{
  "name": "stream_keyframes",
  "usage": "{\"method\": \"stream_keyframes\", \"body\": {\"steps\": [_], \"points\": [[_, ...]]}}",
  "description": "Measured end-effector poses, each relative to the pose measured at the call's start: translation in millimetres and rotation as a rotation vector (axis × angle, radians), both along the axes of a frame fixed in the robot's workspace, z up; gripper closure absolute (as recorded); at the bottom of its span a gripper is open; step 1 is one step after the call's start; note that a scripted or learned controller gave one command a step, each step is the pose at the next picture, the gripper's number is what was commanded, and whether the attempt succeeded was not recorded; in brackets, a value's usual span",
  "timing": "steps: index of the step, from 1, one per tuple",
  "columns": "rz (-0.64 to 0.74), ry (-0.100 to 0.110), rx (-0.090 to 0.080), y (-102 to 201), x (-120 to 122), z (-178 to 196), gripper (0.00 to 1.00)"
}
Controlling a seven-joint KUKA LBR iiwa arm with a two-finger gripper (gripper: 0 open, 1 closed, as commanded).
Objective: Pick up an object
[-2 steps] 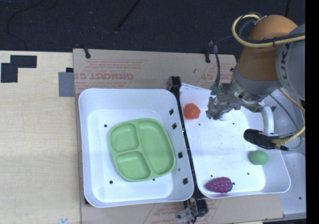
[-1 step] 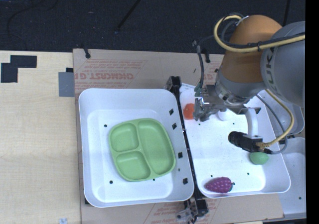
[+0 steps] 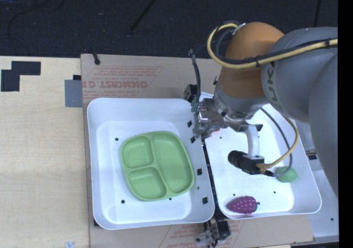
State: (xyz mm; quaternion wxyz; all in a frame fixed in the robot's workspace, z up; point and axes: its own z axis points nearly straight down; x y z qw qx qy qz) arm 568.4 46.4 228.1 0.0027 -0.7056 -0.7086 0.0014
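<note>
the gripper (image 3: 207,123) hangs over the inner edge of the right bin (image 3: 309,208); its grip state cannot be told. a purple grape bunch (image 3: 242,204) lies well apart, toward that bin's near rim, long axis sideways.

You had a pale wooden worktop (image 3: 38,153) under a sheet of printed cardboard (image 3: 138,79). Behind it lay a dark floor (image 3: 110,10) crossed by loose cables (image 3: 149,1). Black and grey marker patches (image 3: 71,91) sat on the wood.
</note>
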Motion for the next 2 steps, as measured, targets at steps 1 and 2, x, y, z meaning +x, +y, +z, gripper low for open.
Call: {"method": "stream_keyframes", "body": {"steps": [1,2], "points": [[0.0,0.001,0.0,51.5,-7.7,-11.7,1.0],[-0.003,0.0,-0.002,49.5,-7.3,-11.0,0.0]]}}
